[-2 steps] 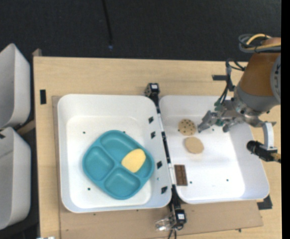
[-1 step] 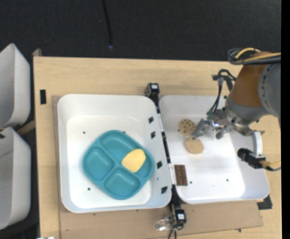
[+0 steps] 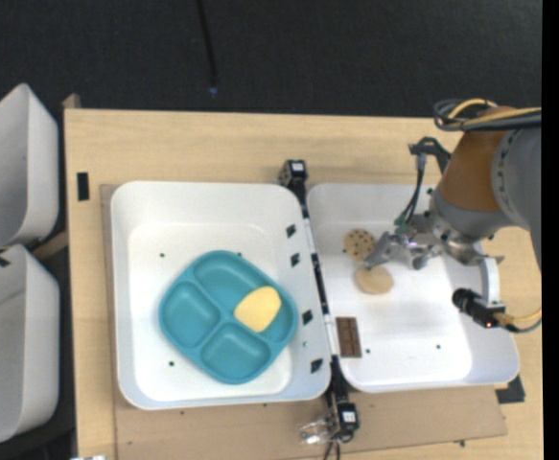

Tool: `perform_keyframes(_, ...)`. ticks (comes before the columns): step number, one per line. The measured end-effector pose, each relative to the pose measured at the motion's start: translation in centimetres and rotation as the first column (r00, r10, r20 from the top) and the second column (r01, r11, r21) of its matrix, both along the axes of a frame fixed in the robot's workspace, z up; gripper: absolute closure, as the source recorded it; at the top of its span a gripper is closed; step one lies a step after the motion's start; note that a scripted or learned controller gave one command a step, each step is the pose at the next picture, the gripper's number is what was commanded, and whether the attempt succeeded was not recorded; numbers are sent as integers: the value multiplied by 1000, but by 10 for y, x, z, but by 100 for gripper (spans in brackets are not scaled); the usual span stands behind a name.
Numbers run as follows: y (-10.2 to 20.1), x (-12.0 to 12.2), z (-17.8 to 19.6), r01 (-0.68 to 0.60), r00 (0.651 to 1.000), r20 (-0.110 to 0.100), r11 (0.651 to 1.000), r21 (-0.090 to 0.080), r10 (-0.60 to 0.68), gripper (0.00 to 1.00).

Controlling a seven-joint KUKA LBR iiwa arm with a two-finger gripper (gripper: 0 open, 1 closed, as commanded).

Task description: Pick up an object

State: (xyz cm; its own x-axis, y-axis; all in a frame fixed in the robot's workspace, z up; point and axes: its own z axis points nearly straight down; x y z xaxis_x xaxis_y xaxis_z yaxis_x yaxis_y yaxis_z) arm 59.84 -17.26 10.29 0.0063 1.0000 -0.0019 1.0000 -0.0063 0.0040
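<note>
**Two bins, a divided plate, and the gripper low over the cookies**

The left bin holds a blue divided plate with three compartments, lying near the bin's middle and towards its front edge. A yellow rounded piece, perhaps a lemon or a bun, rests on the plate's right side, over the ridge between compartments; its long axis runs roughly left to right with a slight tilt.

The right bin carries three small things. A round brown chocolate-chip cookie lies flat near the bin's left wall, towards the back edge. Just in front of it sits a plain tan oval piece, its long axis lying left to right, parallel to the bin's front edge. A dark brown rectangular bar lies against the left wall nearer the front corner, its long axis running front to back.

The gripper is low in the right bin, just right of the cookie and close above the tan piece. Whether its fingers are spread or closed cannot be made out, and nothing is seen held between them.
</note>
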Motion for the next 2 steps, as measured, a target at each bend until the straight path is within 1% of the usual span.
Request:
perform_keyframes(1, -1, 2, 14, 2, 1000, 9, 1000, -1, -2, 100)
perform_keyframes(2, -2, 6, 58, -7, 1000, 2, 1000, 0, 7, 100)
